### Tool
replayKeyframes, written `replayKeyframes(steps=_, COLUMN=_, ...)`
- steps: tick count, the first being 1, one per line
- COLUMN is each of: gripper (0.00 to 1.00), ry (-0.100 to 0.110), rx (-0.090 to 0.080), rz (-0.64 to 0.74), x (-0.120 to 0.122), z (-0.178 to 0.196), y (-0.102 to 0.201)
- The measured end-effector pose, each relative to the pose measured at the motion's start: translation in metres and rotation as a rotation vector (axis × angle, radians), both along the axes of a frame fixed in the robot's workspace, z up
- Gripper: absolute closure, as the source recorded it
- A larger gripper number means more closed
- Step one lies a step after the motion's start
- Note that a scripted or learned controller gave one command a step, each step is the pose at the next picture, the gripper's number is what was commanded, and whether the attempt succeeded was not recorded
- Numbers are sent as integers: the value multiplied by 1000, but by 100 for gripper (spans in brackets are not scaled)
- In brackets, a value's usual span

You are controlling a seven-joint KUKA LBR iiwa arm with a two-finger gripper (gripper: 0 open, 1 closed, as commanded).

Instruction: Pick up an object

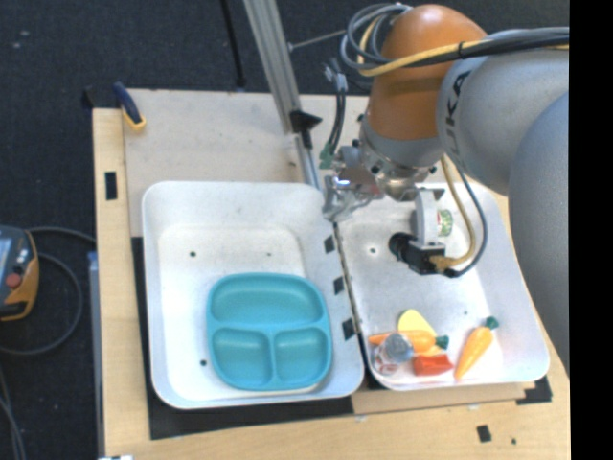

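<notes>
- At the near edge of the right bin (517, 286) lay the toys: a carrot (474, 350), a yellow piece (416, 328), a red piece (431, 363) and a clear cup (392, 354), bunched together.
- The carrot lay slantwise, green tip toward the far right.
- In the left bin (168, 257) sat a blue tray (270, 331).
- Farther back, the pincer (337, 197) hung over the bins' shared wall, nothing seen in it; open or closed, I couldn't tell.
- The toys lay nearward and rightward of it, well apart.

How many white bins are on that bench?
2, side by side: the left bin holds a blue divided tray; the right bin holds small toys near its front edge, under the arm.
</notes>
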State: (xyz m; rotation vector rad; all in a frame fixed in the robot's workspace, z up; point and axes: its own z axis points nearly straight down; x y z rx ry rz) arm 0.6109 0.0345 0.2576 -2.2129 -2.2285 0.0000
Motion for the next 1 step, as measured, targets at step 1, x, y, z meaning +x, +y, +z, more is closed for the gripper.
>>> replayKeyframes(steps=1, gripper=100, ry=-1, rx=1, rz=1, x=-14, z=5, y=51)
